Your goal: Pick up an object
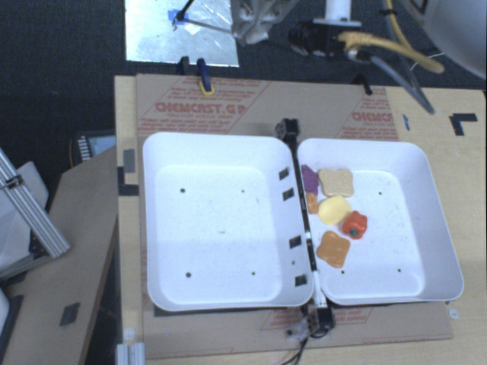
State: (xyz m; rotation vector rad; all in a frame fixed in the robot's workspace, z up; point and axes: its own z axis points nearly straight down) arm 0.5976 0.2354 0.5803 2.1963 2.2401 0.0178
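Writing first: brown paper-faced sheet (228,101) on the worktop (84,226) carries red print "CHEMCAST", w/ more letters after it too small to read. The same print repeats nearer the sheet's right corner, turned so it can't be read.

Jaws: a shiny metal assembly at the top edge of the view, cut off by the frame. Can't tell if released or clenched; nothing seen in them, nothing touched.

L to R, relative to the jaws:
- Ribbed aluminium rail (30,211), far left and well below.
- Crinkled silver foil-like square (179,17), just left, w/ a thin dark rod across it and a blue bit at the rod's tip.
- Blue-and-yellow clamp (204,76) on the sheet's far edge, below-left.
- Shallow white plastic left bin (213,226), rounded corners, a few dark dots on its floor, well below.
- Row of black clips (293,196) along the seam btw. the bins, almost straight below.
- Shallow white plastic right bin (426,226), below-right, holds the task things in a cluster near its left wall: purple lump (309,178), small orange chunk (312,202), tan toast-shaped slice (335,181), pale yellow rounded piece (333,209) touching the toast, flat orange piece (333,249), red-orange pepper-like piece (354,223) w/ a green spot, beside the yellow one.
- Yellow hose (388,46), right, over black fittings.
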